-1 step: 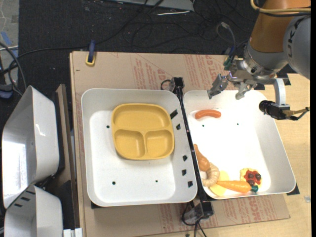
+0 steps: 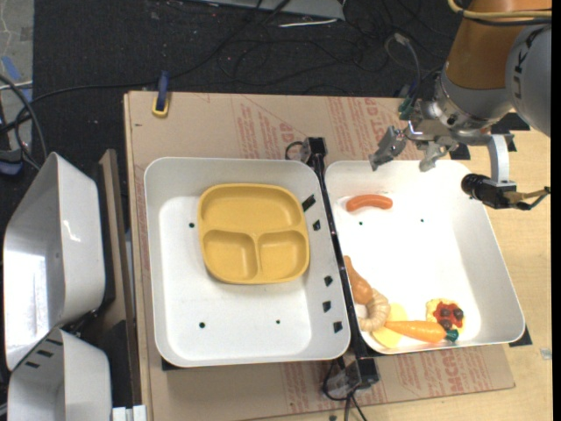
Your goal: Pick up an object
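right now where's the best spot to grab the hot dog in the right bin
Probably at its middle, from straight above. The hot dog lies flat and alone near the right bin's far wall, long axis left to right, so the open gripper should close across its narrow width.

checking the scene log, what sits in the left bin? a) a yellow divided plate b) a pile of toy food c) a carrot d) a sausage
a, the left bin holds a yellow divided plate, while the sausage and the carrot lie in the right bin.
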`<state>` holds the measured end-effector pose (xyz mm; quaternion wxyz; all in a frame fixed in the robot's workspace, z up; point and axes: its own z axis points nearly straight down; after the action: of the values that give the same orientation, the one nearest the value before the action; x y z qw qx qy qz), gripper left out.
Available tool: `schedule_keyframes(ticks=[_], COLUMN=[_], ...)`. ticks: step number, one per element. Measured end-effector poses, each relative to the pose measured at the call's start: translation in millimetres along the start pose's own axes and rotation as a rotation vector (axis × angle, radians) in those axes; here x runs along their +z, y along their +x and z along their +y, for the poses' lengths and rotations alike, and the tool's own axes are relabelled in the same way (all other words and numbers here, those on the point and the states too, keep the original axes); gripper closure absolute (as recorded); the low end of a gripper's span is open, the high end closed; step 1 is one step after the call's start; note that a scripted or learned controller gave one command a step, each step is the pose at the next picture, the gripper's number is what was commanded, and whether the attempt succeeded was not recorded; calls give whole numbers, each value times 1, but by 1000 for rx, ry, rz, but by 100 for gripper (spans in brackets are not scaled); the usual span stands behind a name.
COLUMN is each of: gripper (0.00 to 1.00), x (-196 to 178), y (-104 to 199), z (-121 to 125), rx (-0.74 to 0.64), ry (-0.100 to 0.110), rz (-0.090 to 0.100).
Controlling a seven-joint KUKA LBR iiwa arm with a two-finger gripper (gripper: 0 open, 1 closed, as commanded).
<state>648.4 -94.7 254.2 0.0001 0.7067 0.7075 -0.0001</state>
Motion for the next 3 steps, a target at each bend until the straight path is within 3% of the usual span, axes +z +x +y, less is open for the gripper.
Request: schedule_keyframes(ticks=[2, 3], gripper=[0, 0], x=[125, 164], y=[-8, -8], z=[-5, -5], rx=[3, 2], ry=[5, 2], rz=[0, 0])
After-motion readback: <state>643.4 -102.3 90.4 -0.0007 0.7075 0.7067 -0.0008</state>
